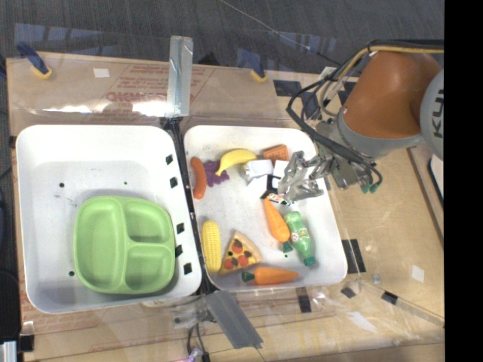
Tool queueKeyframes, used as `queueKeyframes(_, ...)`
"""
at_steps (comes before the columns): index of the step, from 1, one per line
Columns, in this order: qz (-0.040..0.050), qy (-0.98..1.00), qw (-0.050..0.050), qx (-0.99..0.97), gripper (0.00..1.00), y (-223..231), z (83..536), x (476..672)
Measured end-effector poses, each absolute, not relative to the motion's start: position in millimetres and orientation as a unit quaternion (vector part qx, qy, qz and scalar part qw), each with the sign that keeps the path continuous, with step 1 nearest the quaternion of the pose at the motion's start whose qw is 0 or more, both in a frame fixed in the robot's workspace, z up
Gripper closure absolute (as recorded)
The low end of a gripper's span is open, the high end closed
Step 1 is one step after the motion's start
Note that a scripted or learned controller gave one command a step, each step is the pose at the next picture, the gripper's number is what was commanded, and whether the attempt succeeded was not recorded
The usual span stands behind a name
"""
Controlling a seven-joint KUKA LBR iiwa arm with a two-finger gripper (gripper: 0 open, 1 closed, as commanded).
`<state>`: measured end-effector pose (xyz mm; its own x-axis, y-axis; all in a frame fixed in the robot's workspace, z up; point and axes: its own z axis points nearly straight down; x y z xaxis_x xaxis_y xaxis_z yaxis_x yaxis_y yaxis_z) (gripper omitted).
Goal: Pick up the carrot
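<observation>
carrot | orange, lying slanted | right bin centre | possibly touching green bottle

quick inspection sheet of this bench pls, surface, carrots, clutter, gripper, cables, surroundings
surface: two shallow white bins side by side on a taped bench
job's things: orange carrot mid right bin beside green bottle; second orange carrot at the near wall
clutter: yellow banana, corn cob, pizza slice, red sausage; green divided plate in left bin
grippers: two-finger gripper above the upper carrot, holding nothing seen
cables: black cables looped by the wrist
surroundings: dark carpet
</observation>
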<state>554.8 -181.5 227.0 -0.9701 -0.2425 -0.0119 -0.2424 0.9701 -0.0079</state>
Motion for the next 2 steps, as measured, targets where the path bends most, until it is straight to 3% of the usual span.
queueKeyframes(1,-0.0039,0.944,0.004,-0.331,1.0,-211,397,515.8)
queueKeyframes(2,-0.0022,0.889,0.002,-0.458,1.0,-210,478,549.4)
